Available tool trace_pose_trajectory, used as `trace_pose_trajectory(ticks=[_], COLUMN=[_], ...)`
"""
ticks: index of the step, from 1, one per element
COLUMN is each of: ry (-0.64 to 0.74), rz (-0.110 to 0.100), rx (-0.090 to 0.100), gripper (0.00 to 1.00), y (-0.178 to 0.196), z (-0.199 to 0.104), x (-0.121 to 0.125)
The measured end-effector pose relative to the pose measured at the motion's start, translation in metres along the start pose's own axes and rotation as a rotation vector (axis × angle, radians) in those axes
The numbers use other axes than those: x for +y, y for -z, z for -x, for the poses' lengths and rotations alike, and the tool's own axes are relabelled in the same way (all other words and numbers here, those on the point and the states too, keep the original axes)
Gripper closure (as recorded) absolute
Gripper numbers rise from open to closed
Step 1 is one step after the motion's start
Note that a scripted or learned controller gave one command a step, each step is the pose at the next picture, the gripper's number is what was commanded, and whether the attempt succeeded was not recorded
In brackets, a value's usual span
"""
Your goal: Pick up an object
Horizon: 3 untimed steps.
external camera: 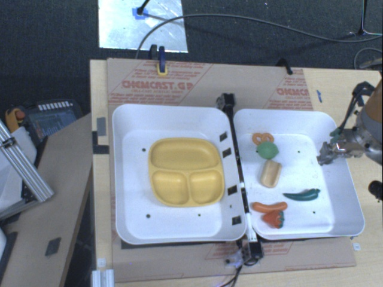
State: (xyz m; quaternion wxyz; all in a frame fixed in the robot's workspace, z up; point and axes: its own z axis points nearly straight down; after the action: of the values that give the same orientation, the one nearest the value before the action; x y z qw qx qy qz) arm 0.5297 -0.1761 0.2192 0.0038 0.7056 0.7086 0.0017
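Two white bins side by side on a bench. Left bin (pixel 128 130): one yellow tray (pixel 184 171) with three compartments, lying about the middle. Right bin (pixel 341 214): an orange pretzel (pixel 262 139) near the top left; a green ball (pixel 267 150) touching it just below; a tan block (pixel 270 173) beneath that; a dark green pepper (pixel 303 194) toward the right; an orange sausage (pixel 268 207) near the lower left, with a red piece (pixel 274 219) just under it. Gripper (pixel 326 154): over the right bin's right edge, well apart from all the items, nothing between the fingers; whether they stand apart or together cannot be told.
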Motion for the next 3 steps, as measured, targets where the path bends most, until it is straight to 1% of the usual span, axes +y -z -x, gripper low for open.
trace_pose_trajectory(ticks=[1,3], ry=[0.0,0.005], rz=[-0.001,-0.006], rx=[0.001,0.004], gripper=[1.0,1.0], y=[0.044,0.016], z=[0.001,-0.11], x=[0.002,0.02])
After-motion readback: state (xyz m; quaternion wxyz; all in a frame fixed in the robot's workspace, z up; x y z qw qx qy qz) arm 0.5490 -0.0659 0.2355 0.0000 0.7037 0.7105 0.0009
